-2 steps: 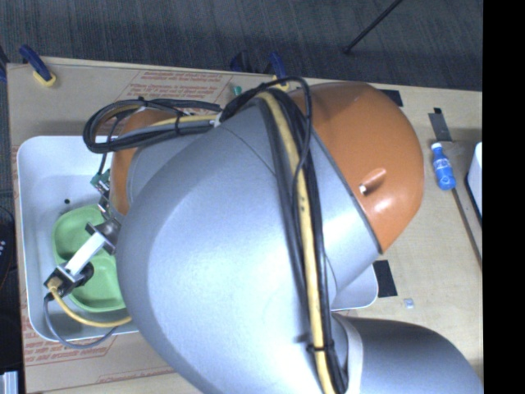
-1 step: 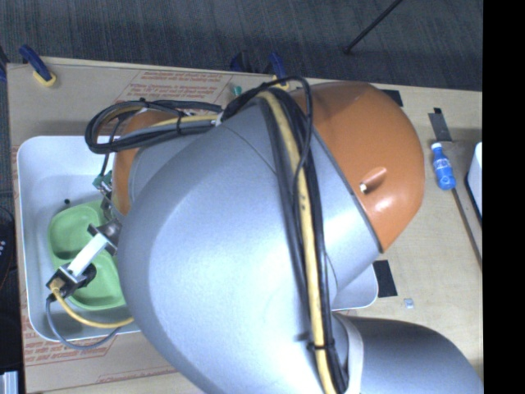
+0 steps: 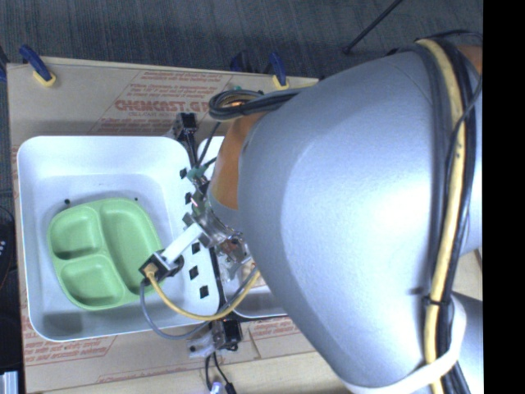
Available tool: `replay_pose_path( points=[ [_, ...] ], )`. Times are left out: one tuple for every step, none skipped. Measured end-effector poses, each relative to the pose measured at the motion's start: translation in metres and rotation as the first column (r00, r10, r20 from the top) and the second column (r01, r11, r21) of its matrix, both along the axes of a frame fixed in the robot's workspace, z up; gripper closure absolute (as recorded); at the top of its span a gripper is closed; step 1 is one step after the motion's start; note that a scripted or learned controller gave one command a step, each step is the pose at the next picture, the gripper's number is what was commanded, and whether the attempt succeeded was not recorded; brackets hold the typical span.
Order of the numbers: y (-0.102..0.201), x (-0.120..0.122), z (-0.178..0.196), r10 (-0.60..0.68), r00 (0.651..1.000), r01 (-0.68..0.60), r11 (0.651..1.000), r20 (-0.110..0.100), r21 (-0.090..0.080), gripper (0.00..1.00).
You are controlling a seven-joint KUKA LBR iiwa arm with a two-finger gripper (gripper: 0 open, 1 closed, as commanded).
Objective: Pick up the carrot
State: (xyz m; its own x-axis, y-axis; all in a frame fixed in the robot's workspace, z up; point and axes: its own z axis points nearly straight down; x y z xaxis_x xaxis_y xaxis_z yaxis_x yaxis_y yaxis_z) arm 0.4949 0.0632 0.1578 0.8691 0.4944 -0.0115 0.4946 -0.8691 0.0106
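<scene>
- The grey arm (image 3: 361, 212) covers most of the right-hand bin, and its gripper (image 3: 215, 240) hangs low over the strip where the two bins meet.
- Whether the tool stands wide, narrow or closed on anything, I cannot tell.
- I cannot make out the carrot; it likely lies beneath the arm.
- The left white bin (image 3: 41, 162) holds a green divided plate (image 3: 102, 253), lying flat.
- To do this well, the descent should centre on the carrot's long axis and close across its width.
- Red print on the cardboard sheet (image 3: 148, 97) is too blurred to read with confidence.
</scene>
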Motion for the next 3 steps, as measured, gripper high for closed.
replay_pose_path(
  points=[
    [0.0046,-0.0007,-0.0072,-0.029,0.999,0.029,1.0,0.014,-0.009,0.0],
    [0.0052,-0.0002,-0.0093,-0.082,0.996,0.082,0.997,0.021,-0.013,0.0],
    [0.0057,-0.0001,-0.0105,-0.084,0.996,0.084,0.996,0.023,-0.014,0.0]
  ],
)
